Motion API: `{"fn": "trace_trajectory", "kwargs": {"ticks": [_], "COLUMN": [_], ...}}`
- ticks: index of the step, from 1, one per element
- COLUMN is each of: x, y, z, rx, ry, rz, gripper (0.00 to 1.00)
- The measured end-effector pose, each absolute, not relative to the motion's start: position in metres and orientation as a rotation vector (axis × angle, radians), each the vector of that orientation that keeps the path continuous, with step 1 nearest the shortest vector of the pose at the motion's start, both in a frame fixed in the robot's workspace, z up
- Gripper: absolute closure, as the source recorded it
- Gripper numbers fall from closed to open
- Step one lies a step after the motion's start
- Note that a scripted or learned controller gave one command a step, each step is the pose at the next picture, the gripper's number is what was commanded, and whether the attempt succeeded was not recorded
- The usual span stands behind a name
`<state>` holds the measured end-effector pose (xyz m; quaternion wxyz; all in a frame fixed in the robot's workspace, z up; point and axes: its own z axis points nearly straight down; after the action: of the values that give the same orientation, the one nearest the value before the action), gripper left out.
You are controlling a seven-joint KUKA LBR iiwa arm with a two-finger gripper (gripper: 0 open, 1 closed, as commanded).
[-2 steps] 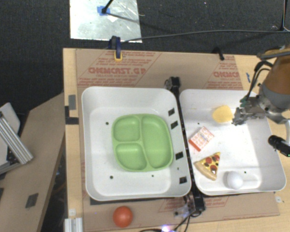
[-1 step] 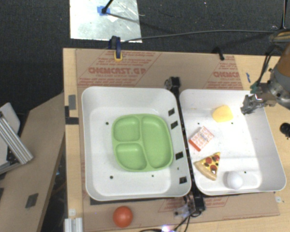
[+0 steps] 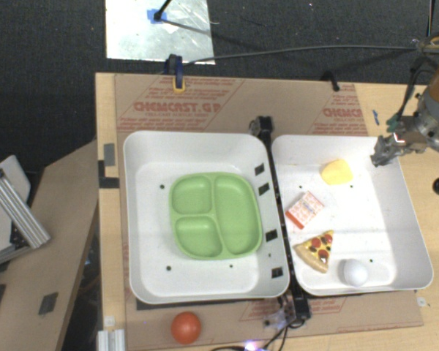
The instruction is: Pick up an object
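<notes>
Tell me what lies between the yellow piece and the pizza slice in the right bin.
In the camera view, a small red-and-white packet lies between the yellow piece and the pizza slice.

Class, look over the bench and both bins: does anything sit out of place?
Yes. An orange ball lies on the bench outside the bins, below the left bin, while the other small items sit inside the right bin.
</notes>
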<state>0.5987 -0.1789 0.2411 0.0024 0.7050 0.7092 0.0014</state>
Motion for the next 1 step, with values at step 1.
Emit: {"fn": "trace_trajectory", "kwargs": {"ticks": [1], "x": [0.5864], "y": [-0.127], "z": [0.2463], "rx": [2.211], "ry": [2.231], "rz": [0.004], "gripper": [1.0]}}
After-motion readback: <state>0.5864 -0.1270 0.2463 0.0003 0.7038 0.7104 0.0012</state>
